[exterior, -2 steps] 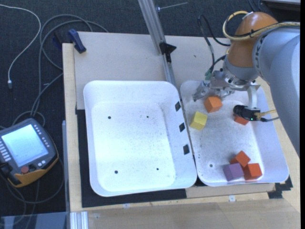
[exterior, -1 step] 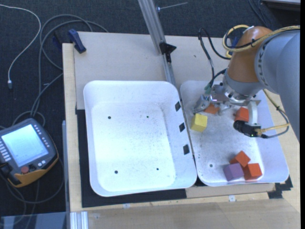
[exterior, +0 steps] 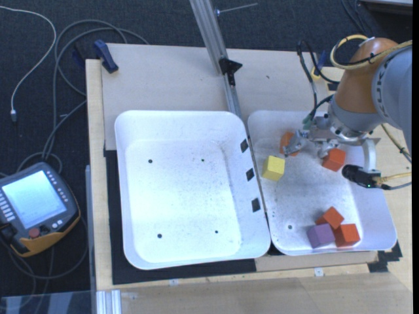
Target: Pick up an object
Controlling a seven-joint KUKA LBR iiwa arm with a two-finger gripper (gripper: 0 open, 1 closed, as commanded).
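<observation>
The right bin (exterior: 366, 205) holds several small blocks. A yellow cube (exterior: 274, 168) sits near its left wall. Up by the far wall, an orange block (exterior: 287, 140) and an orange-red block (exterior: 334, 159) lie on either side of my gripper (exterior: 309, 146). The gripper is low over the bin floor and open, one finger beside each of these two blocks, with bare floor between the fingers. At the bin's near side, a purple block (exterior: 321, 235) and two orange blocks (exterior: 332, 216) (exterior: 347, 235) sit clustered together.
The left bin (exterior: 131, 175) stands beside the right one. An aluminium post (exterior: 208, 25) slants in from the top, ending at the gap between the bins. A black connector (exterior: 359, 173) with cables hangs off the wrist. A teach pendant (exterior: 36, 205) lies off the bench at left.
</observation>
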